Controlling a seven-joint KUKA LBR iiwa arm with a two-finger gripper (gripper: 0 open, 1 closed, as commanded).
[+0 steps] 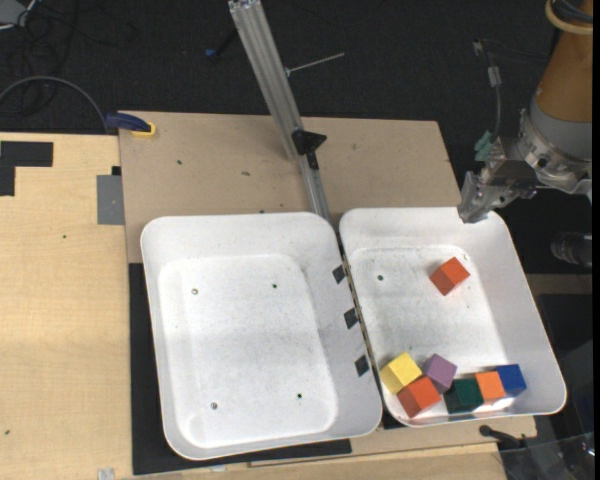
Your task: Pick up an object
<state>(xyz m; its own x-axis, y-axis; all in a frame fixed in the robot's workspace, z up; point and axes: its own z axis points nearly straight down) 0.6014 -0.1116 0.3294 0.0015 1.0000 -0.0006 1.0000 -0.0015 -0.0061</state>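
Six cubes (450, 383) crowded the right bin's (520, 268) near edge; a lone orange cube (449, 275) lay mid-bin. The claw (475, 206), state untellable, hung over the far rim, so a descent there risked striking it.

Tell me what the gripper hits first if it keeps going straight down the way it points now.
Probably the right bin's upper right corner rim, directly below the gripper; height is unclear from this one view.

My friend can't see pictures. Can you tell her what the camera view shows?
A robot gripper hangs over the far corner of the right bin. In that bin an orange block sits alone, and six colored blocks huddle along the near edge. The left bin sits beside it.
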